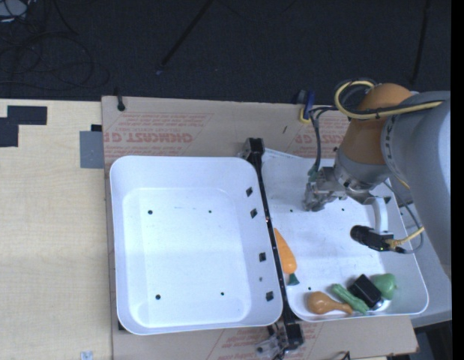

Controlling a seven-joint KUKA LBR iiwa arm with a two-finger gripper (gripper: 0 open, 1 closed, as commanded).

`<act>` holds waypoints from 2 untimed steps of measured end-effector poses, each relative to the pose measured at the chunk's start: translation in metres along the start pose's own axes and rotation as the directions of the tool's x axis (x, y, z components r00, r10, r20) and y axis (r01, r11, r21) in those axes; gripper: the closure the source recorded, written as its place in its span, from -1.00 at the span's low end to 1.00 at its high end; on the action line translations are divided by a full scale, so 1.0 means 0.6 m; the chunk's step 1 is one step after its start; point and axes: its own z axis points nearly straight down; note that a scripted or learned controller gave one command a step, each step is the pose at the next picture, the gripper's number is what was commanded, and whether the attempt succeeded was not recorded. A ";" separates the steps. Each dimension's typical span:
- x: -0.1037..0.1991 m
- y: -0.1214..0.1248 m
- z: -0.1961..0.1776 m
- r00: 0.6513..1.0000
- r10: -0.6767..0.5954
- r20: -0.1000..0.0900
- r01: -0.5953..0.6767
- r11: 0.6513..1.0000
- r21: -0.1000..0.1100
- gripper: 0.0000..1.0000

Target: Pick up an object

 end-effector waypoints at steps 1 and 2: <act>-0.004 -0.001 -0.021 1.000 0.001 0.001 -0.001 1.000 0.000 1.00; -0.005 -0.001 -0.038 1.000 -0.001 0.002 0.001 1.000 0.001 1.00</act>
